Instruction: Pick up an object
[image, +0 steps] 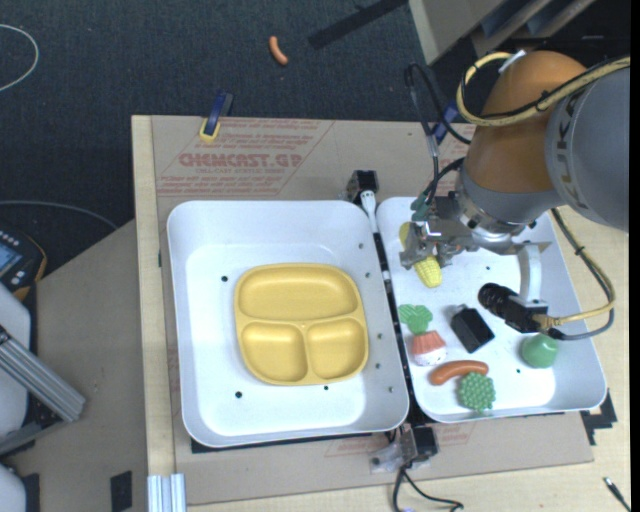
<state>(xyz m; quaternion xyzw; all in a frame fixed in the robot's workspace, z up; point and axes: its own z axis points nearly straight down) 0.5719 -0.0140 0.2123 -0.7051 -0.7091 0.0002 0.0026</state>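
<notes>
Your gripper (430, 250) sits just above the yellow corn cob (429, 271) in the right bin (512, 396); you cannot tell whether it is clenched or released.

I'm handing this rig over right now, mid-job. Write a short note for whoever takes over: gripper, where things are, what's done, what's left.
Gripper: low in the right bin, toward its far left corner, right at the yellow toy corn. This view cannot confirm a grasp.
Also in the right bin: leafy green toy, red and white piece, black block, sausage, bumpy green toy, round green toy.
Left bin: a yellow divided tray.
Done: nothing visibly lifted.
Left: secure one object, likely the corn, and lift it.
</notes>
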